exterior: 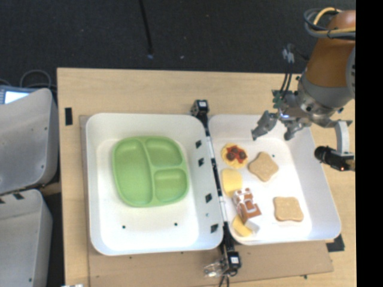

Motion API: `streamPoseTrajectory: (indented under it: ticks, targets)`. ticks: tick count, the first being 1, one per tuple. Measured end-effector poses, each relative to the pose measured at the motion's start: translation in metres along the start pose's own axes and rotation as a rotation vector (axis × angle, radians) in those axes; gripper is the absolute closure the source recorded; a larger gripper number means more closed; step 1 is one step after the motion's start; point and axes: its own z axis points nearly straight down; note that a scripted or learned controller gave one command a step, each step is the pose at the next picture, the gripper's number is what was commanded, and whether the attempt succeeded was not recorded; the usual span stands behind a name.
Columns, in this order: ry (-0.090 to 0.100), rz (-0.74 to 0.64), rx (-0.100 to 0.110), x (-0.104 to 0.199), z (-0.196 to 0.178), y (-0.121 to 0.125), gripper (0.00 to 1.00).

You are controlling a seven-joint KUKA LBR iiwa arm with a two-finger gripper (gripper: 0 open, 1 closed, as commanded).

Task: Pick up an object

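Observation:
My gripper hangs open over the back of the right bin, with nothing between its two dark fingers. Below it in that bin lie a small round tart with red topping, a tan cracker-like piece, a slice of toast, a yellow block, a brown and white piece and a yellow wedge. The tan piece sits nearest, just in front of the fingers.
The left bin holds a green divided plate. A ridge with black clips separates the two bins. A black clamp sits at the back of the ridge. The wooden bench surrounds both bins.

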Motion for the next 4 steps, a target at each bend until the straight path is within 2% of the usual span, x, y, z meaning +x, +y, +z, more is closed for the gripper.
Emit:
streamPoseTrajectory:
  ticks: [1, 3, 4]
  targets:
    - [-0.002, -0.003, -0.013, 0.000, -0.008, 0.002, 0.00]
    - [-0.002, 0.000, -0.008, 0.002, 0.116, -0.006, 0.00]
    - [-0.004, 0.003, -0.016, 0.000, 0.150, -0.004, 0.00]
